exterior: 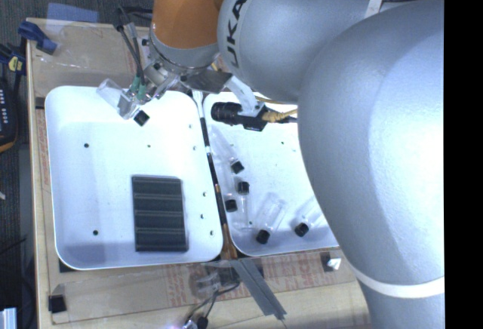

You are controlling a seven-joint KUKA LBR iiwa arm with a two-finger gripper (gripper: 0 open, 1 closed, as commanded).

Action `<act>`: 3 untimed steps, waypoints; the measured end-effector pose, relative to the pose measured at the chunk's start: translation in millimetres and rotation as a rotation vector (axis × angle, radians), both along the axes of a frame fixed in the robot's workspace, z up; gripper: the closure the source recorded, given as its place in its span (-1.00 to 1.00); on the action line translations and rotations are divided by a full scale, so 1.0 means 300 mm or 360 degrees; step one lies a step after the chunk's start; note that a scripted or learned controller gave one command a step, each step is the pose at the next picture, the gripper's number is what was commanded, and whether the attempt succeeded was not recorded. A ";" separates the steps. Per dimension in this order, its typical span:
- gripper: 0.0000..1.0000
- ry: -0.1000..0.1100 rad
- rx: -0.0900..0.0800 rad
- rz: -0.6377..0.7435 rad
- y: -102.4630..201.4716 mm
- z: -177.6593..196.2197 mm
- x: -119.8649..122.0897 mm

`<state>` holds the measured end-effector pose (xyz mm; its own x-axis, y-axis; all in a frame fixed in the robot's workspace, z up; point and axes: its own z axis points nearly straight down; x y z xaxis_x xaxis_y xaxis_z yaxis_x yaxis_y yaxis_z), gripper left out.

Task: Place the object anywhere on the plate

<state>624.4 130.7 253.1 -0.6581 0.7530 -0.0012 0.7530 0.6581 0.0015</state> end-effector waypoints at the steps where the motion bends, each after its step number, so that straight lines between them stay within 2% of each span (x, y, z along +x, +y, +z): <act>1: 1.00 0.0014 -0.0004 -0.0620 0.258 -0.443 0.040; 2: 1.00 0.0000 -0.0001 0.0031 0.121 -0.264 0.107; 3: 1.00 0.0008 -0.0002 0.0577 0.257 -0.209 -0.121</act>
<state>588.1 207.7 190.5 -0.8824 0.4706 0.0018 0.4706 0.8824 -0.0027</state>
